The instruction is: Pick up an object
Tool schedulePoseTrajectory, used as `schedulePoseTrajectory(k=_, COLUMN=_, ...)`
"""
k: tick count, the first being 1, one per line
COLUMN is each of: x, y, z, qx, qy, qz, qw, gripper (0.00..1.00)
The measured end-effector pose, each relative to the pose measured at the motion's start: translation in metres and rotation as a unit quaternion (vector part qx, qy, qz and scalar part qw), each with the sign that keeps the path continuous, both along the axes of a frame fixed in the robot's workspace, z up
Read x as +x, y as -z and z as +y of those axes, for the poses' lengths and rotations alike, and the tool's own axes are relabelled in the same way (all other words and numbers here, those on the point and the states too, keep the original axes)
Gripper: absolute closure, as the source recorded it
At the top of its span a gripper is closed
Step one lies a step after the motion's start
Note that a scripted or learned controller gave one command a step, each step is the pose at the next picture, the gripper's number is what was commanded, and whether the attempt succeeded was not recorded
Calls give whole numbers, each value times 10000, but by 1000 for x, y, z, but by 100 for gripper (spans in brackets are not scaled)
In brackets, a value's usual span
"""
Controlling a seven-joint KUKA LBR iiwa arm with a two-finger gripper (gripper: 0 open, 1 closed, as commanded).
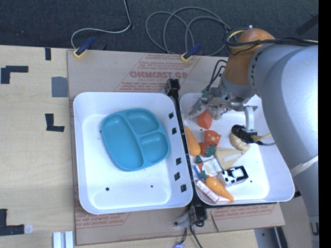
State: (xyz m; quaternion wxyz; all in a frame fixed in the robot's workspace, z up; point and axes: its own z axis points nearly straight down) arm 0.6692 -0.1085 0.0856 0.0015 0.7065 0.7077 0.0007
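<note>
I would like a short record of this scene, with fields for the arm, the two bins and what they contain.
arm: reaches in from the right
gripper: low over right bin, beside a red toy
left bin: blue divided plate
right bin: pile of toy food, including carrot, cheese wedge, banana

A light blue divided plate (135, 138) is seen in the white left bin (83, 154), while the white right bin (276, 182) is filled with orange, red, pale yellow and black-and-white pieces. The arm (284, 92) is coloured grey with an orange band (243, 61). The desk (31, 154) is pale wood marked with black shapes, overlaid by brown cardboard (134, 74) printed in red
</note>
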Motion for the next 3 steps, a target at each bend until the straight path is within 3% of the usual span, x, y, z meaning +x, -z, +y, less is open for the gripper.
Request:
schedulePoseTrajectory(k=2, x=-1, y=0, z=12, qx=-10, qy=4, qz=11, qw=10000, gripper=0)
schedulePoseTrajectory(k=3, x=1, y=-13, z=12, qx=-18, qy=0, qz=-13, qw=10000, gripper=100)
